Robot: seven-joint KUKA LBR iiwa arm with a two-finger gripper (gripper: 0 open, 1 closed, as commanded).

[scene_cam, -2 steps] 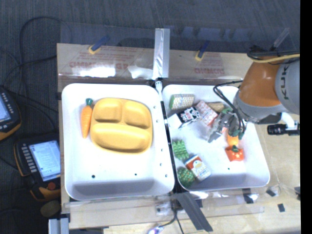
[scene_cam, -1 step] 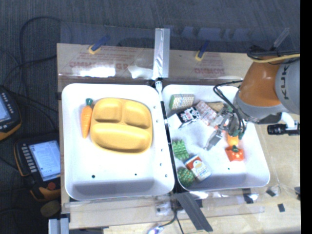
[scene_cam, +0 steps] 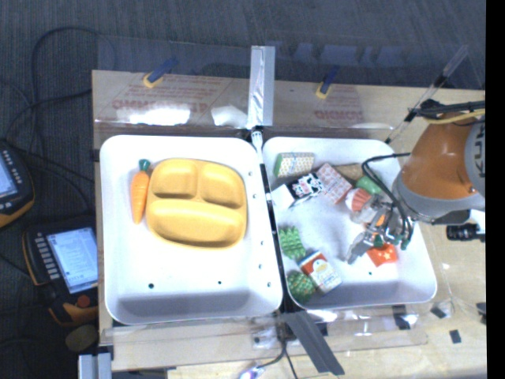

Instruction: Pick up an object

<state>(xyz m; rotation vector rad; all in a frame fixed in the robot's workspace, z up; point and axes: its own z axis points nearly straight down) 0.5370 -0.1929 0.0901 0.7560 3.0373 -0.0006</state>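
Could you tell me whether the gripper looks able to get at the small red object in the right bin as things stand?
Probably yes. The gripper hangs low in the right bin, with the small red object right beside its tip. Nothing lies on top of that object, and the bin floor around it is bare.

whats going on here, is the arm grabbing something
The grey and orange arm reaches into the right bin, its end effector low among small packaged items, right by a red object. No grasp can be confirmed. The left bin holds a yellow divided tray and a toy carrot.
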